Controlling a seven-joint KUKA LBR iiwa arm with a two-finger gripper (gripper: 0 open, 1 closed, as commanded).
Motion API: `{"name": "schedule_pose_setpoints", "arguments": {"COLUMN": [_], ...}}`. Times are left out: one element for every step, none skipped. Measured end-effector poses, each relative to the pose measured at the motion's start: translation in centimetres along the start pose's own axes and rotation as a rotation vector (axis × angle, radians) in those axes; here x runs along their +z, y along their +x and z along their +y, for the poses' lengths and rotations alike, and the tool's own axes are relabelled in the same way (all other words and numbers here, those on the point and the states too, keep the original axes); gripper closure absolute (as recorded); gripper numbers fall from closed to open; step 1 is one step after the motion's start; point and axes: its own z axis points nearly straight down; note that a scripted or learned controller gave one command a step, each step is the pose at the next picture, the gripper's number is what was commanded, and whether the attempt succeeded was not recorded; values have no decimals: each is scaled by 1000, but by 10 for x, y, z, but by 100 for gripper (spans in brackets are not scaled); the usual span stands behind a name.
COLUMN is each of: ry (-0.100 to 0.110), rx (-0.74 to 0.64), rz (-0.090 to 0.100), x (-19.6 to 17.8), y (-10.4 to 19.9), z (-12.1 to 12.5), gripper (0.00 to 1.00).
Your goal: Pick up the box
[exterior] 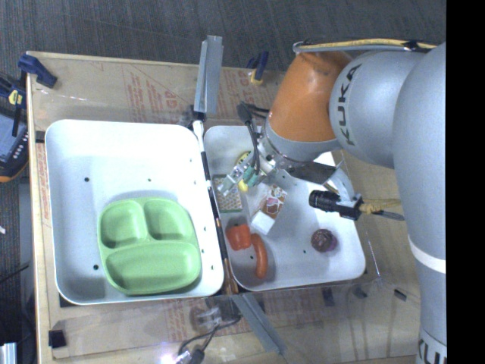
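The box point(270, 206) is a small white carton with a red-brown print, lying tilted in the middle of the right bin point(345, 260). My gripper point(248, 174) hangs under the orange wrist band, low over the bin's upper left part. It is just up and left of the box, and a small gap shows between them. Nothing shows held in the gripper. The arm's body hides the bin's far side.
A grey meshed item point(227, 192) lies by the bin's left wall. An orange cup point(240, 237) and an orange disc point(261, 255) sit below the box, and a dark purple ball point(323, 240) lies at the right. A green divided plate point(149, 246) rests in the left bin point(76, 150).
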Motion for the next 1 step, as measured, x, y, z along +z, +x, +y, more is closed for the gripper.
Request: {"name": "schedule_pose_setpoints", "arguments": {"ry": [1], "rx": [598], "rz": [1], "x": [-13], "y": [-2], "z": [-21], "gripper": [100]}}
